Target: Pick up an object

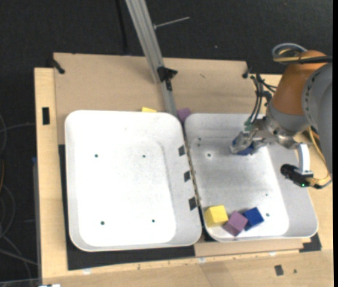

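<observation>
While the claw (242, 145) hangs low over the right shallow white bin (276, 187), seemingly pinching a small blue block (247, 150), three loose foam cubes crowd its near edge.

I've got three blocks bunched at the near edge of the right bin (276, 178): a yellow cube (216, 214) on the left, a purple cube (237, 222) just beside it and a touch nearer the rim, and a blue cube (253, 216) pressed against the purple one's right side. All three sit flat on the bin floor, each turned a little askew. Up at the far side I see a small blue object (247, 150) right at the gripper (241, 144), partly hidden; I can't tell whether it's being gripped.
</observation>
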Motion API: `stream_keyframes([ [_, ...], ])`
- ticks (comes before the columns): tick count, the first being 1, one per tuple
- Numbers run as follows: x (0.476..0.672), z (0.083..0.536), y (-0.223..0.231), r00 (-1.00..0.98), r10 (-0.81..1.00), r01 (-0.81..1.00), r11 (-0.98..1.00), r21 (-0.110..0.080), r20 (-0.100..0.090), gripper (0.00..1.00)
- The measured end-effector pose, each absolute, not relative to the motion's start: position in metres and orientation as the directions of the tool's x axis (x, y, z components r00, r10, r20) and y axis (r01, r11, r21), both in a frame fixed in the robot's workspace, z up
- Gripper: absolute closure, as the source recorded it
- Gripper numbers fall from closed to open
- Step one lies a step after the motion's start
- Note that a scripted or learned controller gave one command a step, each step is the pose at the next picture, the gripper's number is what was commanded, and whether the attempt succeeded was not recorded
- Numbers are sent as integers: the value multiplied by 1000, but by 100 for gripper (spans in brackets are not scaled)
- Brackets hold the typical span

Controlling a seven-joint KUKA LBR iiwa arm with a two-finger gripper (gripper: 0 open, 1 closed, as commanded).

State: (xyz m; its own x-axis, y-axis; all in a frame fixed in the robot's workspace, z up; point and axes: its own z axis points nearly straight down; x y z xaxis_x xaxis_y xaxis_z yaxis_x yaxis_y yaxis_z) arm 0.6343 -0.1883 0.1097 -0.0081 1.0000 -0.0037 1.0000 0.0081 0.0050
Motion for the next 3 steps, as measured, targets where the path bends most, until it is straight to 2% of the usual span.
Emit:
stream_keyframes([
  [1,621,104,-124,-6,1000,1000,6,3,0,100],
  [2,611,202,-25,-10,1000,1000,10,8,3,100],
  [3,560,196,60,-10,1000,1000,10,-2,3,100],
])
